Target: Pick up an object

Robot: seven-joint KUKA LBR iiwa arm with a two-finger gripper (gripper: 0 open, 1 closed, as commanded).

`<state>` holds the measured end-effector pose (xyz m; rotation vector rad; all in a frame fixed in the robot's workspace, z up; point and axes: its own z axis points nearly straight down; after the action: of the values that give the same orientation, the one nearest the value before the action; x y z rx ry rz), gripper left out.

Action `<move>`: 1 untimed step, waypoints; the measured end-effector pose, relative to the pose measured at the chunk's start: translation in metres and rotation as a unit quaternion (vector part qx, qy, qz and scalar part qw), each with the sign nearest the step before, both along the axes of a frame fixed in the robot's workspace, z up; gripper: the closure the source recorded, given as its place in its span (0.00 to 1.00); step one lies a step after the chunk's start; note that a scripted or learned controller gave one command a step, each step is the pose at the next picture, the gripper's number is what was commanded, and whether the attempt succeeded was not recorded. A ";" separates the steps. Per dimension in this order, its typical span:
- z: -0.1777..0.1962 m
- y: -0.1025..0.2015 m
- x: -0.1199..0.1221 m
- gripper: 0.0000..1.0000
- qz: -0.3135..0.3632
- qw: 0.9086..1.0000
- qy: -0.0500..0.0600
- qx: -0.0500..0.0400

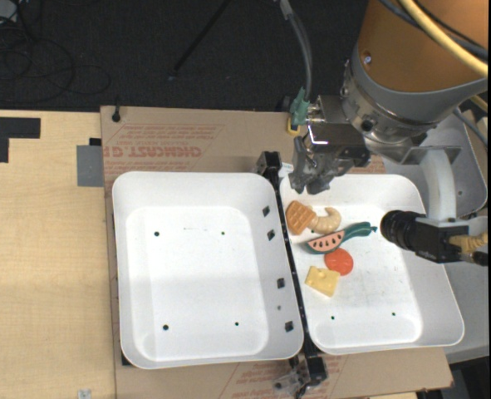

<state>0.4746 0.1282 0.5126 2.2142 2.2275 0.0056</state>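
Several small toy foods lie in the right bin (395,322), near its left wall. An orange waffle-like piece (299,216) sits beside a pale curved piece (328,219). Below them lie a watermelon slice (326,241), a teal stick-shaped piece (358,230), a red round piece (339,262) and a yellow cheese wedge (321,280). My gripper (314,181) hangs over the bin's back left corner, just above and behind the waffle piece. Nothing shows between its dark fingers.
The left bin (195,339) adjoins the right one along a black clip-studded seam (280,248). A black cylinder (415,233) juts over the right bin's right side. Both bins rest on a cardboard sheet (179,135). Cables cross the dark floor behind.
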 end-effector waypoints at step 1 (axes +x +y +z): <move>0.026 0.032 0.001 1.00 -0.001 1.000 0.002 -0.001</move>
<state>0.4760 0.1601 0.5385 2.2177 2.2257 -0.0016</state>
